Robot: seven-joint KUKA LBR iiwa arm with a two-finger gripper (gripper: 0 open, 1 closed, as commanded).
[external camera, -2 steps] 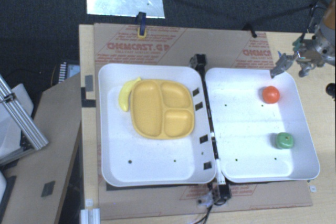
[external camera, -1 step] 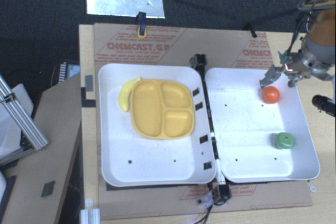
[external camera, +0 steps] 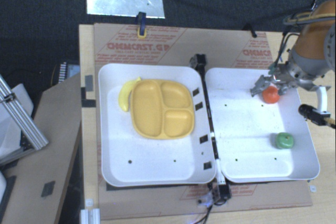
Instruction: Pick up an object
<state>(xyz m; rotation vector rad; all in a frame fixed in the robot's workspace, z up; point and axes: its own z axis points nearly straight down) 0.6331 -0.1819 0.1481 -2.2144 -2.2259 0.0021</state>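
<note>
A small orange-red round object [external camera: 271,95] lies in the right bin [external camera: 247,165], near its far right corner. My gripper [external camera: 269,85] hangs right over it, its grey fingers [external camera: 258,86] spread to either side of the object's top. I cannot tell whether they press on it. A green round object [external camera: 284,140] rests lower down in the same bin, near the right wall. In the left bin [external camera: 152,173] sits a yellow divided plate [external camera: 160,108] with a yellow banana [external camera: 125,95] tucked against its left edge.
A black divider with clips [external camera: 206,113] runs between the two bins. The arm's orange band [external camera: 310,42] rises at the right edge. A black part of the arm [external camera: 314,112] juts over the right bin's wall.
</note>
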